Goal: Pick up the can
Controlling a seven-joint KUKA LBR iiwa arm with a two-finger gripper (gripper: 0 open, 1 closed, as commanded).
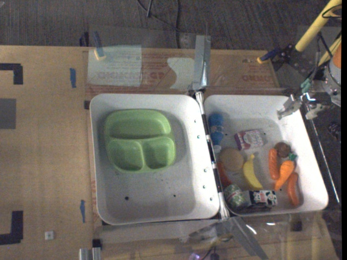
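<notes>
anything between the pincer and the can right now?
Yes. The pincer sits at the right bin's far right corner; the can lies at its near left corner. The purple carton, banana and potato lie between. A cow-print carton touches the can's right side.

Lab: taped bench (43,161), 2 bins (103,199)
</notes>
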